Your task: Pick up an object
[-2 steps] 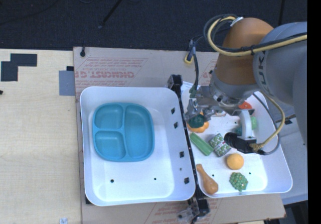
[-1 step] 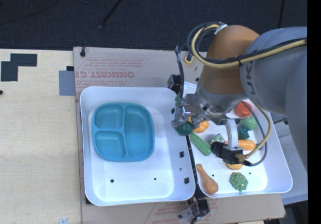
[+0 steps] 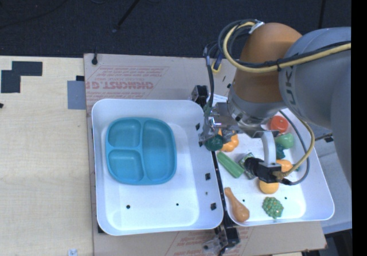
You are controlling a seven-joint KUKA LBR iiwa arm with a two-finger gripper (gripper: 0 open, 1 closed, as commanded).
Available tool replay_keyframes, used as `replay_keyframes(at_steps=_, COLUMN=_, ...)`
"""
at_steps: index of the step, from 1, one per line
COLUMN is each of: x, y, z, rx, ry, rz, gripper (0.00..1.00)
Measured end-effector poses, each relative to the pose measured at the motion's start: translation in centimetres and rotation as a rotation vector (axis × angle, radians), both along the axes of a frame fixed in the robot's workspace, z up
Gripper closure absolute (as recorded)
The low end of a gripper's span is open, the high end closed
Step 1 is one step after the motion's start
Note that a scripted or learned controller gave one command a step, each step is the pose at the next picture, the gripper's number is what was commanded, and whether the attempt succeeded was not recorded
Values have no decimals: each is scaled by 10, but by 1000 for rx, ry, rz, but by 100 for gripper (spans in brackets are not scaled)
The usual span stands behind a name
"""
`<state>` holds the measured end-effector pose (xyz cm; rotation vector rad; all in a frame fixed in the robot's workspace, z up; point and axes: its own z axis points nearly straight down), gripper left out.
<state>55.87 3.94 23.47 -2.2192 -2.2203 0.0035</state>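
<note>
My gripper (image 3: 213,132) hangs over the left edge of the right bin (image 3: 321,206), close to the wall between the two bins. A small dark green object (image 3: 214,144) sits right at its tip, touching or just beneath it. Against that object lies a small orange fruit (image 3: 230,145). A long green vegetable (image 3: 229,165) lies slanted just below the gripper.
The right bin also holds a tan squash (image 3: 237,205), a bumpy green piece (image 3: 273,207), an orange ball (image 3: 269,186), a red piece (image 3: 279,123) and a green piece (image 3: 284,140). The left bin (image 3: 149,214) bears a blue divided plate (image 3: 141,150).
</note>
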Motion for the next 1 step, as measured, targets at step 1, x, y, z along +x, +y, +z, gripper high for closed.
replay_keyframes(at_steps=1, x=-2, y=8, z=-7, rx=0, ry=3, rz=1, gripper=100)
